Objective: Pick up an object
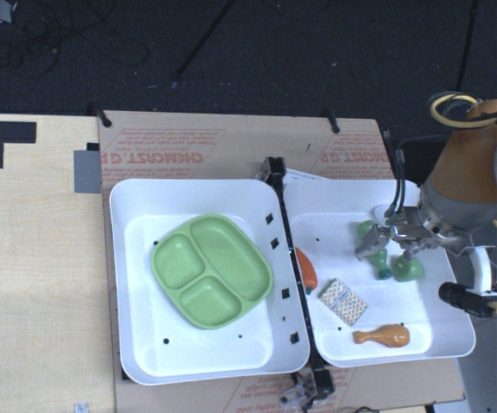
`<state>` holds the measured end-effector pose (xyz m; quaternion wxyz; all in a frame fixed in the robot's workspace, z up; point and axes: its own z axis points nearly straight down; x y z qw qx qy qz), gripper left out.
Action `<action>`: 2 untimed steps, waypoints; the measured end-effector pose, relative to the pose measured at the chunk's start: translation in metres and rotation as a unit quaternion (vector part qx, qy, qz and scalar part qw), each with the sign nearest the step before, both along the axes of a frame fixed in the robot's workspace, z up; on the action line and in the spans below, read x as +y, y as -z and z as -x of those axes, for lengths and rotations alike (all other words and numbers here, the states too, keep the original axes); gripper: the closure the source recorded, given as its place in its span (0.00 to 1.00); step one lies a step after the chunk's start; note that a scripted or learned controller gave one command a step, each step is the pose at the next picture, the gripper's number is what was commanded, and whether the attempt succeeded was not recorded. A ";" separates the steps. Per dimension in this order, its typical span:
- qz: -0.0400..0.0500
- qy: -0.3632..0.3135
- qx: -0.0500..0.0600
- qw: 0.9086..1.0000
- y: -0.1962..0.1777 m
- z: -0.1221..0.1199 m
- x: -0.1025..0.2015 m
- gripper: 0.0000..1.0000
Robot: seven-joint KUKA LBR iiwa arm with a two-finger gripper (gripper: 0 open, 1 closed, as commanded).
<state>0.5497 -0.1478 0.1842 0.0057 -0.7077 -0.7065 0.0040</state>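
My gripper (pixel 394 246) hangs low over the right bin (pixel 334 203), near its right side, and its two grey fingers stand open. Under and around the fingers lies a green toy (pixel 408 270) with a teal bit (pixel 384 274) beside it. Another green piece (pixel 366 228) shows just left of the wrist. Nothing is visibly held between the fingers. In the same bin lie a patterned little packet (pixel 344 301), a tan drumstick-shaped toy (pixel 383 337) and an orange object (pixel 306 270) against the divider.
The left bin (pixel 137 317) holds a green divided plate (pixel 212 269). A black divider (pixel 288 269) runs between the bins. The arm's orange band and grey body (pixel 465 175) rise at the right edge. Cardboard lies under both bins.
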 end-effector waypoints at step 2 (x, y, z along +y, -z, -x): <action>0.000 -0.001 -0.003 1.000 0.058 -0.004 0.003 0.00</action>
